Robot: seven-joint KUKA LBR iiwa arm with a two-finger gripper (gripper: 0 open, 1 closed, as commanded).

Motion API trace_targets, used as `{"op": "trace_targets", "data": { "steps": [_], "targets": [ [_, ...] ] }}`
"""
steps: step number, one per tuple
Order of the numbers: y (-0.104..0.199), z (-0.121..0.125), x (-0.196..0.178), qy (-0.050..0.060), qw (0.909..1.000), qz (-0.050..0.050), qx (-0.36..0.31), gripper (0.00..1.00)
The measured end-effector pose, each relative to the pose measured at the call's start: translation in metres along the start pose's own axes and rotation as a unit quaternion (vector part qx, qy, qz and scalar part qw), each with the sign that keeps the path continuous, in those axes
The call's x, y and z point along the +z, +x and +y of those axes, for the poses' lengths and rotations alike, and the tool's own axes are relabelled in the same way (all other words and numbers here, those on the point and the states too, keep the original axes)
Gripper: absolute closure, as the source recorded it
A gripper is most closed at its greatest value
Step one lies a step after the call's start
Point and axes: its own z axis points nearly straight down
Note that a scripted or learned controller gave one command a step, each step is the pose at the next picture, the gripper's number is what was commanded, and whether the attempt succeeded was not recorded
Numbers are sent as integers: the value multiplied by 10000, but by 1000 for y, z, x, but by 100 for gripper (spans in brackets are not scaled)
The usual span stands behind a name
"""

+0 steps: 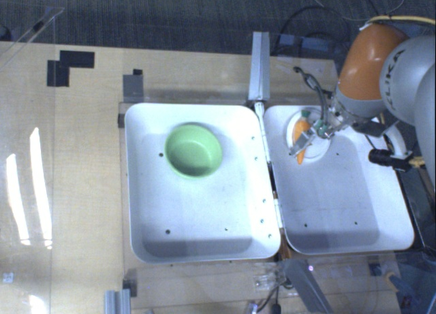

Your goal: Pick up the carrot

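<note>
fingers (300,144) closed around the carrot (300,131), gripper (304,141) over the right bin (354,227), green bowl (194,150) in left bin (191,238)

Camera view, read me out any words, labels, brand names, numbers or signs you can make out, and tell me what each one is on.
"KU": dark vertical letters on the grey robot arm, beside its orange band; the remaining letters are too blurred to read.
No other readable text: the green round bowl, the two shallow white bins, the orange carrot and the pale wooden bench bear none.
</note>
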Motion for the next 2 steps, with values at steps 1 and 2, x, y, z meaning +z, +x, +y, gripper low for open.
{"op": "trace_targets", "data": {
  "steps": [1,2],
  "targets": [
    [-3,-3,-15,28,10000,2,21,100],
    [52,15,-107,-134,9936,6,1119,100]
  ]
}}
